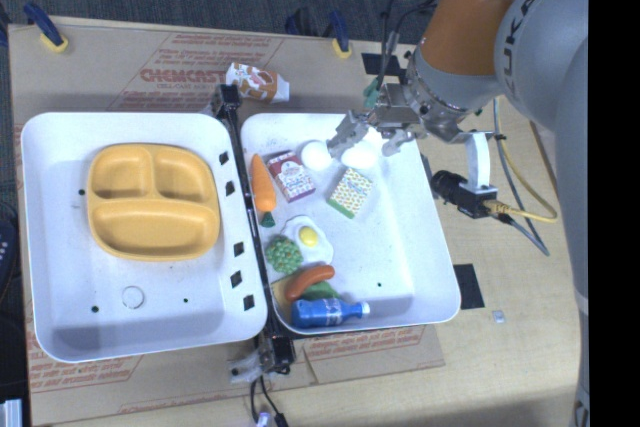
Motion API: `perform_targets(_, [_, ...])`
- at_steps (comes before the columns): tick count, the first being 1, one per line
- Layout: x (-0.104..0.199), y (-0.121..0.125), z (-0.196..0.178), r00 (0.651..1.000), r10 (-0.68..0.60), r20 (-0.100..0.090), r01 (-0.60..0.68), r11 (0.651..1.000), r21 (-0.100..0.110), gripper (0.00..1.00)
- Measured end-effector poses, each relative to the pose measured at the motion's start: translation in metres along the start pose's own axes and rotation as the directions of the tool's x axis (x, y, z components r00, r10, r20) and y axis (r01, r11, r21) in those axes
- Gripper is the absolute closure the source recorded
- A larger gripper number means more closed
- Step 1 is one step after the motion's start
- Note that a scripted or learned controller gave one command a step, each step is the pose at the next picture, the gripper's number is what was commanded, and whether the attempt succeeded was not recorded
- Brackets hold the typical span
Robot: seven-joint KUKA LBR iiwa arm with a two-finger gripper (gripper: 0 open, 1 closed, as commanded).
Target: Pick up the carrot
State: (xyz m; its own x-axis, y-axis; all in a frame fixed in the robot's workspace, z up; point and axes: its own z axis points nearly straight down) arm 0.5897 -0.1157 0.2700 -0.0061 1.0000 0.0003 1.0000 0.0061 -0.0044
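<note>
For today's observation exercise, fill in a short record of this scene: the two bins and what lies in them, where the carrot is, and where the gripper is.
left bin: holds a yellow tray
right bin: holds the carrot, a red carton, a green packet, a fried egg, a sausage, a blue bottle
carrot: lies lengthwise along the right bin's left wall, beside the red carton
gripper: above the right bin's far part, apart from the carrot
carrot picked: not yet
</note>
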Motion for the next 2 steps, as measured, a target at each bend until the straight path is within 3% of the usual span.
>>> perform_targets(1, [0.018,0.013,0.177,0.985,0.175,0.005,-0.175,0.985,-0.006,0.00])
perform_targets(2, [0.019,-0.015,0.178,0.941,0.339,-0.001,-0.339,0.941,0.004,0.00])
